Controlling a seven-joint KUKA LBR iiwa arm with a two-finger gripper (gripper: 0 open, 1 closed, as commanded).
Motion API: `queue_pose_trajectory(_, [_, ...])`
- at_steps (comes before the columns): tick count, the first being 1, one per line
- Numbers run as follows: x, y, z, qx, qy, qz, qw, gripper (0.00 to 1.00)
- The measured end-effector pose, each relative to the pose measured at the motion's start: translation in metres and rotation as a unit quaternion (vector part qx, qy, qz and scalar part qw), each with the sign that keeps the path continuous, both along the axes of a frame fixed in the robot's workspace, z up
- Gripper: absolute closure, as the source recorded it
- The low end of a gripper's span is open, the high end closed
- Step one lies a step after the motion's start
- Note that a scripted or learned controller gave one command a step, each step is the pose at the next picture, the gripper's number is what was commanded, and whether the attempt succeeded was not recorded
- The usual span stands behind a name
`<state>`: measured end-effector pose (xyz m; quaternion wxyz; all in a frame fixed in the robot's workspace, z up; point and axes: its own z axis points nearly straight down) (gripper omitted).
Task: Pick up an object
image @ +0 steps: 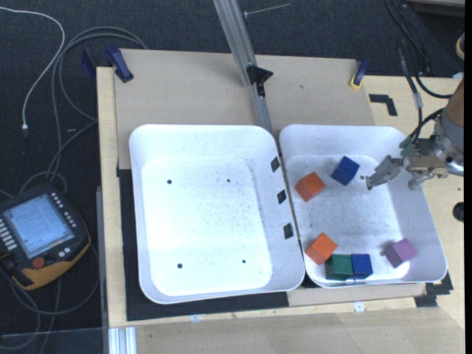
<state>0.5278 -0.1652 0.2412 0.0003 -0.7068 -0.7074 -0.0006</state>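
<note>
On the tan bench ringed by dark carpet, the claw hangs spread wide, holding nothing.

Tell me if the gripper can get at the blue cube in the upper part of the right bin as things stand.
Probably yes. The gripper hangs over the right bin, just beside the blue cube. The cube stands apart from the orange cube, and nothing lies between it and the gripper.
</note>
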Motion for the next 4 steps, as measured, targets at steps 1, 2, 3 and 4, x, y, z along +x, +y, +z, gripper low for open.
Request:
queue_pose_trajectory(1, [0.055,0.009,-0.098,0.0011,0.004,0.001,1.0000,0.00])
queue_pose_trajectory(2, [0.107,0.040,-0.144,0.0003,0.000,0.002,1.0000,0.00])
queue_pose_trajectory(3, [0.106,0.037,-0.130,-0.0011,-0.001,0.001,1.0000,1.00])
queue_pose_trajectory(4, [0.119,0.129,-0.036,0.0011,-0.005,0.004,1.0000,1.00])
